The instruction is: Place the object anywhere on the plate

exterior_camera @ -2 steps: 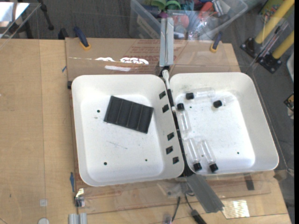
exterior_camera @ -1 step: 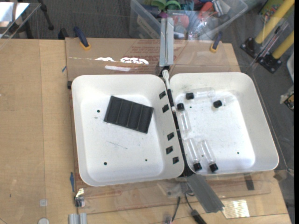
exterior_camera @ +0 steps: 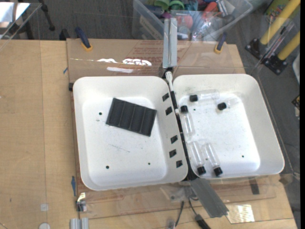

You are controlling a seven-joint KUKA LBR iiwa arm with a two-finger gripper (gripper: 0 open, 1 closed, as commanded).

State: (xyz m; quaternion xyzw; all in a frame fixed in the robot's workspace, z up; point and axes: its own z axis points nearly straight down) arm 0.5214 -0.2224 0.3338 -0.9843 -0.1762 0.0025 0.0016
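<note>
Clear capped vials loose in right bin, well apart from black ribbed plate in left bin; likely to slip or roll off; cannot tell end effector's opening or load

One fixed camera, high above the bench, looked down at a slant.

It faced the far edge of the bench, where a clear tub of clutter stood; the left bin and the right bin sat side by side across the middle, both whole in frame; it stood far enough off to take in bare bench at left and below.
</note>
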